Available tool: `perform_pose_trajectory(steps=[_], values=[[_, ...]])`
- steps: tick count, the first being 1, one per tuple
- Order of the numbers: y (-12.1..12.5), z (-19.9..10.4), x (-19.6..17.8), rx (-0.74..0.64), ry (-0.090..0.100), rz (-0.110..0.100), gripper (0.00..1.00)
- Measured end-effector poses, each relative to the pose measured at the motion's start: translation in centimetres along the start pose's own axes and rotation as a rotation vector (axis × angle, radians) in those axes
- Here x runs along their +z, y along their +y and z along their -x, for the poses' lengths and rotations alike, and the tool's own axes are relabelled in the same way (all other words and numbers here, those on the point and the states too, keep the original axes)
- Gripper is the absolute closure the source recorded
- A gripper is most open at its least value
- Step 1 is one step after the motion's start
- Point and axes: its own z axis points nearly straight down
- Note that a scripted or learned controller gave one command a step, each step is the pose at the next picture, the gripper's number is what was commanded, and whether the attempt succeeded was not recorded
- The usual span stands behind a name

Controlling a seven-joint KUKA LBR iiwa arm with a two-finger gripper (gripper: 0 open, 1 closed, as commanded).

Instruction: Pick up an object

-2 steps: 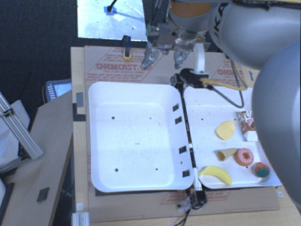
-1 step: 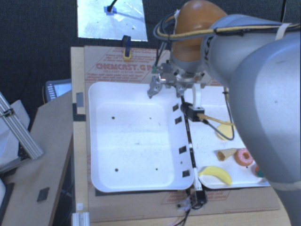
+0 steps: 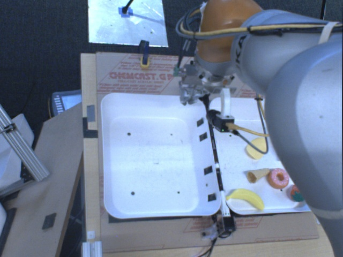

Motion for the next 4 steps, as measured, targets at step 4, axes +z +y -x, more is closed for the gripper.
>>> perform_pose_trajectory(steps=[4], values=[[0.0,-13.2,-27.5,-0.007,0.007,0.016,1.0]])
